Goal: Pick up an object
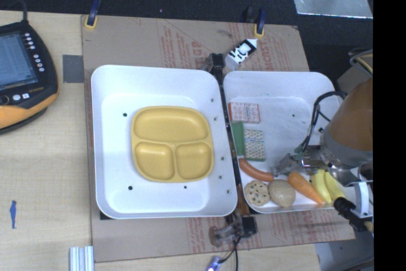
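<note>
Carrot [306, 186]: orange, tapered, lying aslant beside potato [281, 194].

Divided tray [172, 142] is set in left bin [108, 92]; sausage [255, 170], cracker [256, 193], potato [281, 193], carrot [304, 187] are grouped at right bin [279, 82] front edge, w/ cards [245, 130] behind.

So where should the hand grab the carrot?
Probably around the carrot's middle, coming straight down from above. It lies flat and slanted, so the fingers should close across its thin width. Bananas crowd its right side, and a potato-like piece its left.
</note>
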Available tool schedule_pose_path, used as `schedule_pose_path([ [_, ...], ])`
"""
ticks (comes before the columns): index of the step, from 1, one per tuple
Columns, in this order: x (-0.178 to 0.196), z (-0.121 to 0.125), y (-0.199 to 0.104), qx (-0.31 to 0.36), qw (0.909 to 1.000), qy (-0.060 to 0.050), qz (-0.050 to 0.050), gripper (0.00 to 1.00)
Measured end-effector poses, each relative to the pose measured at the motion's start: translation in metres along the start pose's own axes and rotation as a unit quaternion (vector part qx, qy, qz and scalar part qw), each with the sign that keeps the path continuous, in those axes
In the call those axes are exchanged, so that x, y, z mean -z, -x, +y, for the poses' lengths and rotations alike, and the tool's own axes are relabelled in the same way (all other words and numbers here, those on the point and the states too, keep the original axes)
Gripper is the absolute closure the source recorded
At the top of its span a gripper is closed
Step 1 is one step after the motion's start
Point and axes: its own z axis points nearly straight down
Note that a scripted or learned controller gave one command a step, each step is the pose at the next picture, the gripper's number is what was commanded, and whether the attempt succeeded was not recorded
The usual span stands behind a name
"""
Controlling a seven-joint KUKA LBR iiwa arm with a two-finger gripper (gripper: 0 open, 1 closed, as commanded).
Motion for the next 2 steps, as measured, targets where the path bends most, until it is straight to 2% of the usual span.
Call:
schedule_pose_path([
  [1, 0.001, 0.079, 0.04, 0.001, 1.0, 0.001, -0.001, 0.0],
  [2, 0.0, 0.007, -0.011, 0.002, 1.0, 0.0, 0.0, 0.0],
])
